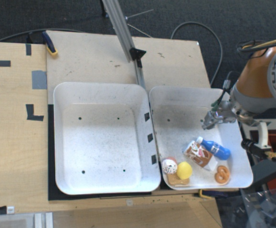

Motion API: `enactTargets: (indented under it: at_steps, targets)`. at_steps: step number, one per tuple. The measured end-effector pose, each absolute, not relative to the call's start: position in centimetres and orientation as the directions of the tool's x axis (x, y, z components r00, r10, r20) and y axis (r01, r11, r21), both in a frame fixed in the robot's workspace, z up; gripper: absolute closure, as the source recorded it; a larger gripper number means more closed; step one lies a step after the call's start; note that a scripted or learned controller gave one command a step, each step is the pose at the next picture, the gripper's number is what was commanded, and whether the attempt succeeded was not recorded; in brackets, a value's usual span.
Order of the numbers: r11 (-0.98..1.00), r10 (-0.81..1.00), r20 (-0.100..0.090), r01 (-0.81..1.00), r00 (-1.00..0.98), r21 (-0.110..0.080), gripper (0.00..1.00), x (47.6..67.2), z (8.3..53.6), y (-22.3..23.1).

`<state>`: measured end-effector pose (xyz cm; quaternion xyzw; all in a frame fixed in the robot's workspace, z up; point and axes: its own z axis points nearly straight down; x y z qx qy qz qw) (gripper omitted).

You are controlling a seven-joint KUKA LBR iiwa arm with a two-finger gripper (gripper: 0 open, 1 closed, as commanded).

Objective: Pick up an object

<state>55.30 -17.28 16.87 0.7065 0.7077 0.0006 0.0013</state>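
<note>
I see two white bins side by side in the middle of the frame. The left bin [102, 137] sits at centre left, and the right bin [185, 103] sits at centre right, touching it along one long edge.

The arm comes in from the right edge of the frame, with its orange band [256, 75] up at the upper right. The gripper [213, 120] hangs over the right part of the right bin, a little above the toys in the picture. I cannot tell how its jaws stand, because they are small and dark from here. I see nothing between them.

The things I could pick up all lie in the lower right corner of the right bin, close together. There is a blue bottle [217, 150] with a white cap, lying on its side. Just left of it lies a brown and white packet [198, 155], touching the bottle. Below those, near the bin's lower edge, sit a yellow ball [184, 169] and a white ball with spots [169, 166], side by side. A small orange pretzel-shaped toy [222, 174] lies to the right of them, near the bin's corner

A grey metal pole [121, 27] runs down from the top of the frame to where the bins meet
</note>
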Motion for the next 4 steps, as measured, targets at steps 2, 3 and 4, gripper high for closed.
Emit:
enactTargets:
  at_steps: [2, 3, 4]
  targets:
    - [0.002, 1.0, -0.001, 1.0, -0.002, 0.004, 1.0, 56.3, 26.6, -18.0]
    - [0.006, 1.0, 0.0, 1.0, -0.006, -0.001, 1.0, 58.6, 25.3, -12.5]
    - [0.006, 1.0, 0.0, 1.0, -0.006, -0.001, 1.0, 60.6, 24.2, -8.0]
